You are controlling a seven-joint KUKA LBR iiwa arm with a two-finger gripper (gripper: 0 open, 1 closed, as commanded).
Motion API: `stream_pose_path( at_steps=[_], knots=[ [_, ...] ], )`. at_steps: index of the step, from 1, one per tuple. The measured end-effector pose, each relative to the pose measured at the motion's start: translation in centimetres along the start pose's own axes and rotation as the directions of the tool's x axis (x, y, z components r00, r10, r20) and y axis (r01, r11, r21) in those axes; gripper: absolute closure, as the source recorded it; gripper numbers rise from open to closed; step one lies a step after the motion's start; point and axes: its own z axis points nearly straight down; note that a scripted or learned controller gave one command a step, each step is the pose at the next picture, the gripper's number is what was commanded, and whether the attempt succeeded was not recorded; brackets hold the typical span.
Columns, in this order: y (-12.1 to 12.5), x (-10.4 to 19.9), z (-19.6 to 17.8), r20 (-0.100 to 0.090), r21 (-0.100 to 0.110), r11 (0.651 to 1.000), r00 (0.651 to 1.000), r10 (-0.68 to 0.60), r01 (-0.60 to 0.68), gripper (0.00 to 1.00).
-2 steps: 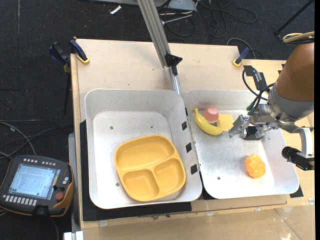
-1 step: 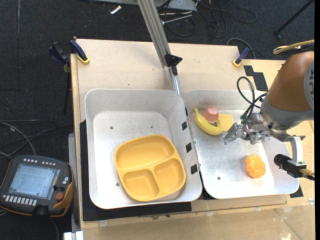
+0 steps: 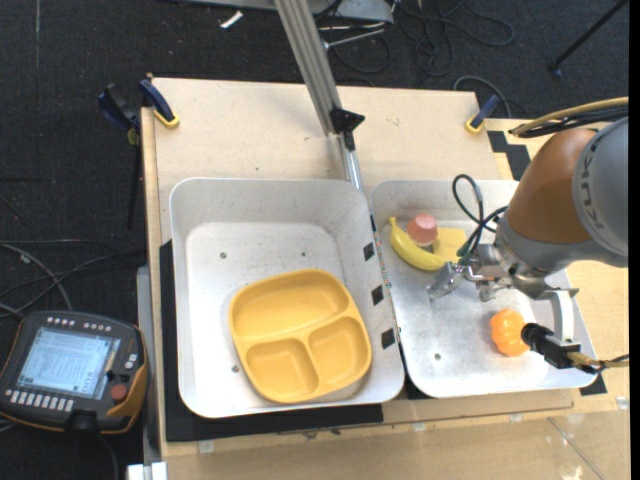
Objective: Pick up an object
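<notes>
In the right bin (image 3: 445, 366) a yellow banana (image 3: 413, 252) lies near the back left, with a small pink object (image 3: 424, 229) resting on or just behind it. An orange ball-like fruit (image 3: 507, 331) sits toward the bin's right front. My gripper (image 3: 447, 280) hangs low over the middle of this bin, just in front of the banana and left of the orange fruit. I see nothing held in it. The grey and orange arm (image 3: 565, 203) covers the bin's back right part.
The left bin (image 3: 200, 230) holds a yellow divided plate (image 3: 300, 334). A slanted metal pole (image 3: 312, 58) comes down to the seam between the bins. Clamps sit at the board's back corners. A teach pendant (image 3: 68, 368) lies off the bench at the lower left.
</notes>
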Motion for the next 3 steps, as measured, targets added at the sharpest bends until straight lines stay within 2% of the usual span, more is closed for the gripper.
stream_pose_path(
  at_steps=[1, 2, 3],
  knots=[
    [0.2, -0.1, -1.4, 0.002, -0.006, 1.0, 1.0, 0.0, 0.0, 1.0],
    [0.0, -0.6, -7.6, 0.003, -0.012, 1.0, 1.0, -0.001, 0.001, 1.0],
    [0.1, -0.6, -10.9, 0.003, -0.011, 1.0, 1.0, -0.002, 0.002, 1.0]
  ],
)
